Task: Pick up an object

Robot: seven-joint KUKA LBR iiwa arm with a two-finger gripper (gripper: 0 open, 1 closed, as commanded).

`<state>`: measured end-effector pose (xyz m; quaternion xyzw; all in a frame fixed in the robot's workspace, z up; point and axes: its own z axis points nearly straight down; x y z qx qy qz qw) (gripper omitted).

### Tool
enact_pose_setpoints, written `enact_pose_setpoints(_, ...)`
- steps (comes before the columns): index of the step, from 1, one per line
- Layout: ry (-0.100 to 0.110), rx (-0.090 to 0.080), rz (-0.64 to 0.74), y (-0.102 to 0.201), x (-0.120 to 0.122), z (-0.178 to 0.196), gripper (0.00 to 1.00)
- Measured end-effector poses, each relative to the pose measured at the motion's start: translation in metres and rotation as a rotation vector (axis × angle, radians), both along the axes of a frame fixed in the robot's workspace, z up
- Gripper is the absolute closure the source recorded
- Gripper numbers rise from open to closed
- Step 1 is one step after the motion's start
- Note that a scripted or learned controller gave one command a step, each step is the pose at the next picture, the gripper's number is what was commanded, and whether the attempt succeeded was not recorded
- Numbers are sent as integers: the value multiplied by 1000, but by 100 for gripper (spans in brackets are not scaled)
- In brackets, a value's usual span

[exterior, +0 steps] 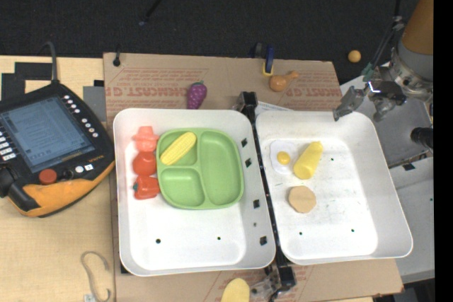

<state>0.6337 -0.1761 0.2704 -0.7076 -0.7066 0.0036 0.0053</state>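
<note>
Yellow cylinder (308,160) lies in the right white bin (382,223); gripper (368,100) hovers beside, spread and empty.

Cardboard sheet (156,85) behind the bins: red print, upside down, approx. "CHEMCAST G.P." (twice, letters partly unclear). Pendant screen (44,129) txt too small to read.

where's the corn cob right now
The yellow corn cob lies in the upper-left compartment of the green divided plate in the left bin, just right of the red toys.
</note>
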Motion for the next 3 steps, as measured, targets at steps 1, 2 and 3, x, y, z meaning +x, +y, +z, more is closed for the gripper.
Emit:
enact_pose_setpoints(1,-12,-3,1,0,2,7,0)
enact_pose_setpoints(2,-6,-1,8,6,11,-51,0)
enact_pose_setpoints(3,-7,-1,8,10,17,-113,0)
